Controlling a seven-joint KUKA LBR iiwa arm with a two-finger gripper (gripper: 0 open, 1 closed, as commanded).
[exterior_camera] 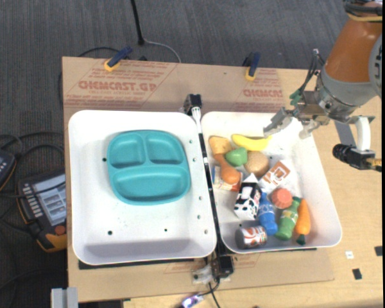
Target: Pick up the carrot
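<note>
- The left bin [83,191] lay on the brown board, with bare white floor open along its six o'clock edge and its nine o'clock side.
- A teal divided plate [149,167] sat in that bin, shifted toward twelve o'clock, well apart from the near rim.
- The shared rims between the bins ran as a dark seam down the middle, with a black clip [193,102] at its twelve o'clock end.
- The right bin [327,236] was crowded; open floor showed only near its twelve o'clock wall and along the three o'clock wall.
- A yellow banana [249,141] lay across the top of the pile, at about eleven o'clock in that bin.
- Below it clustered a green piece [236,157], a tan rounded piece [257,164], and a black-and-white cow-patterned carton [246,201].
- A blue bottle [267,221] and a red-and-white can [252,236] lay toward six o'clock.
- The carrot [303,217] lay at about five o'clock in the right bin, lengthwise along the three o'clock wall, touching a green piece [288,224] on its left.
- The gripper [290,125] hung over the bin's one o'clock corner, fingers spread wide with nothing between them, well apart from the carrot.
- The arm's orange band [351,47] stood at three o'clock of the view, above the bench edge.
</note>
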